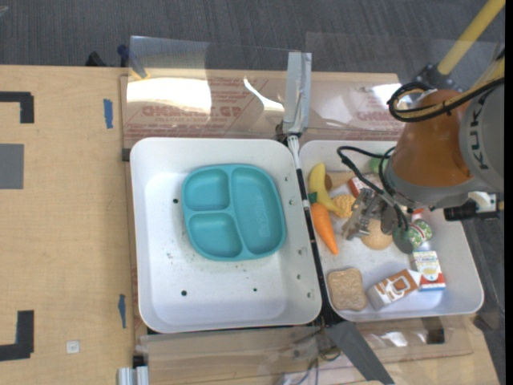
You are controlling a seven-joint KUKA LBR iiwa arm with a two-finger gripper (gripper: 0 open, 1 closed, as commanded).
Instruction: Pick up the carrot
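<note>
The carrot [324, 226] is orange and lies lengthwise along the left wall of the right bin [461, 295], its thick end pointing toward the corn. My gripper [362, 220] hangs low over the middle of that bin, just right of the carrot and above a tan round food item [377, 237]. The carrot lies on the bin floor, apart from the gripper. The arm's orange band [429, 151] covers the bin's far right part.
Around the carrot lie a banana [319, 180], a corn cob [341, 205], a bread slice [347, 287], a brown carton [393, 287], a small white carton [430, 267] and a green item [418, 233]. The left bin [160, 287] holds a teal divided plate [234, 212].
</note>
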